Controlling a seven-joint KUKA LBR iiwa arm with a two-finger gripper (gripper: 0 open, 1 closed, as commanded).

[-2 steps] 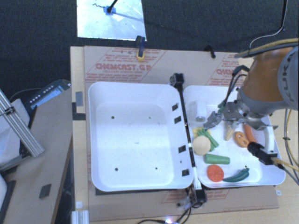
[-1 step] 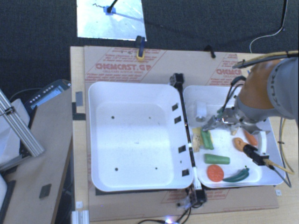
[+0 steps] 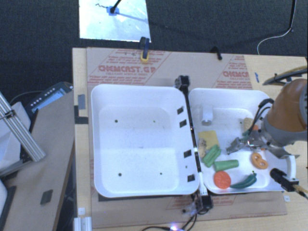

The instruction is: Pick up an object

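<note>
The right bin (image 3: pixel 231 105) holds several small objects. A yellow wedge (image 3: pixel 208 139) lies by its left wall, with a green piece (image 3: pixel 211 155) just below it. A green cylinder (image 3: pixel 226 165), a red round piece (image 3: pixel 222 179) and a dark green pepper (image 3: pixel 245 180) lie along the front. An orange ring-shaped piece (image 3: pixel 259 161) sits at the right. A small white object (image 3: pixel 207 115) rests near the back, and a tan piece (image 3: pixel 248 124) lies behind the gripper. My gripper (image 3: pixel 238 144) is low in the right bin, between the yellow wedge and the orange piece, above the green cylinder.
The left bin (image 3: pixel 139 143) stands beside the right one, divided from it by a black-clipped wall (image 3: pixel 190 134). The arm (image 3: pixel 288 117) covers the right bin's right side. A black cable (image 3: pixel 276 32) runs across the floor behind the bench.
</note>
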